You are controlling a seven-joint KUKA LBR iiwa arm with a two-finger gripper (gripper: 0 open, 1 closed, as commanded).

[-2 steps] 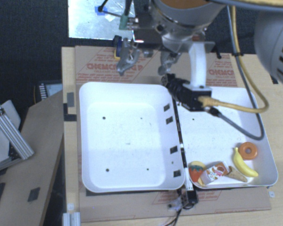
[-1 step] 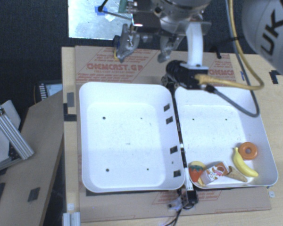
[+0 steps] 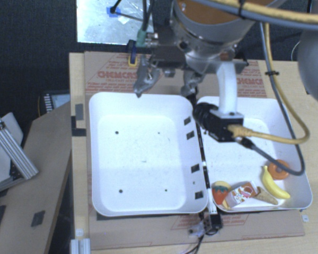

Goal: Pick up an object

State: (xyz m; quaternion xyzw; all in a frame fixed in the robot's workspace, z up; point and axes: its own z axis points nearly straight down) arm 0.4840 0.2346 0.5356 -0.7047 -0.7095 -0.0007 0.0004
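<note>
While the gripper (image 3: pixel 164 86) hangs spread and empty above the left bin (image 3: pixel 103 194), the toy banana (image 3: pixel 274 184) lies in the right bin (image 3: pixel 306 194)'s near corner; likely light, stiff, slick, best pinched mid-curve.
</note>
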